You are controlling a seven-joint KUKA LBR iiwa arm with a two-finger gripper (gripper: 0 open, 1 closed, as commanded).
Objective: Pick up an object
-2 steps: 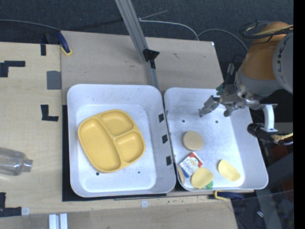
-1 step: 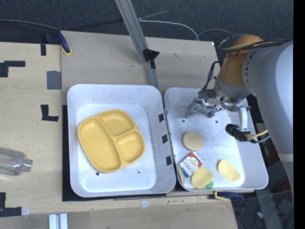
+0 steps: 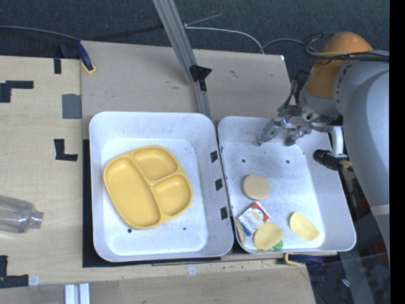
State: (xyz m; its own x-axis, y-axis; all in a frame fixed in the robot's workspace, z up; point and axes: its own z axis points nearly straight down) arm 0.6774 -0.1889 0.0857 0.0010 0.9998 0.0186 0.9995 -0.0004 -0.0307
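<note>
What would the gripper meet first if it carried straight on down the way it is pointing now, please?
Most likely the bare white floor of the right bin near its far edge. The gripper hangs over that upper part, well clear of the round tan disc and the yellow pieces nearer the camera. Its height is hard to judge.

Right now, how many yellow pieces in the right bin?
2. One piece lies near the bin's front right corner; the other piece sits at the front edge, touching a small packet. More could hide under them.

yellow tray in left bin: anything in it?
Empty. The tray lies flat in the left bin; all three compartments show bare yellow.
</note>
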